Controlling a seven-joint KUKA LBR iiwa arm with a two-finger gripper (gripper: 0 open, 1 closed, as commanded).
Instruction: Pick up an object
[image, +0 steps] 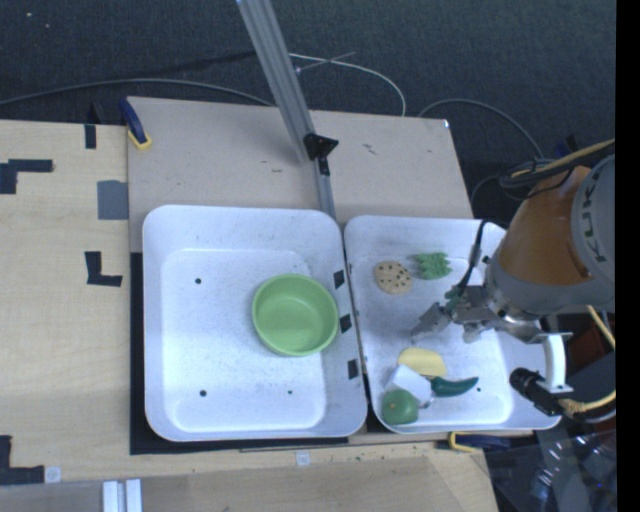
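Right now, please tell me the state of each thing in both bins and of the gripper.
green bowl: upright, in left bin
cookie: flat, in right bin
green leafy piece: lying beside cookie
yellow piece: lying free
green ball: at bin's near corner
dark green pepper: lying free
gripper: holds nothing
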